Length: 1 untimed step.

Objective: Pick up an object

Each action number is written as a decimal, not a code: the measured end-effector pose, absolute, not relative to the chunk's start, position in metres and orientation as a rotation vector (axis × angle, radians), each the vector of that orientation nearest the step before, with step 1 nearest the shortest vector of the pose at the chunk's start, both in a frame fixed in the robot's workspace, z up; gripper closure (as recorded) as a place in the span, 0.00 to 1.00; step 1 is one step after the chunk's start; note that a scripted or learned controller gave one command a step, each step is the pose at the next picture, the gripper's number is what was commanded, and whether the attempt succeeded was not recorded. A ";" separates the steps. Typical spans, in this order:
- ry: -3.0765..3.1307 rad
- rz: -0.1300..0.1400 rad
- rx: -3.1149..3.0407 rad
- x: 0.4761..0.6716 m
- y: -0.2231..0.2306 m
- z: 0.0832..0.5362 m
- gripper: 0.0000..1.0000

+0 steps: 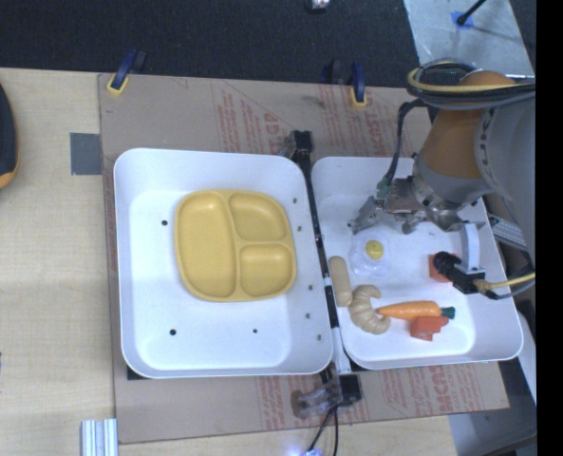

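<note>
A yellow divided plate [234, 245] lies in the left bin [139, 340]. In the right bin [495, 345], lower centre-right of the frame, sit a beige bread stick [340, 280], a carrot [409, 309] and a fried egg [373, 251]. The jaws [392, 213] hang just above the egg, spread wide and empty

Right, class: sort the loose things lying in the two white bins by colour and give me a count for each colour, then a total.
Yellow: 2, the divided plate and a small yellow piece
Beige: 2, a stick-shaped piece and a curled piece
Orange: 1, the carrot
Red: 1, a small block
Total: 6
</note>
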<state>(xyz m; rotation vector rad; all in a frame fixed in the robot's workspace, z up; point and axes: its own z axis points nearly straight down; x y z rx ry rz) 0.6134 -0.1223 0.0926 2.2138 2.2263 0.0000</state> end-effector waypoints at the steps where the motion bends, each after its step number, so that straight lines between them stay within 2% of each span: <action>1: 2.228 -0.008 2.223 0.585 -0.114 0.091 0.00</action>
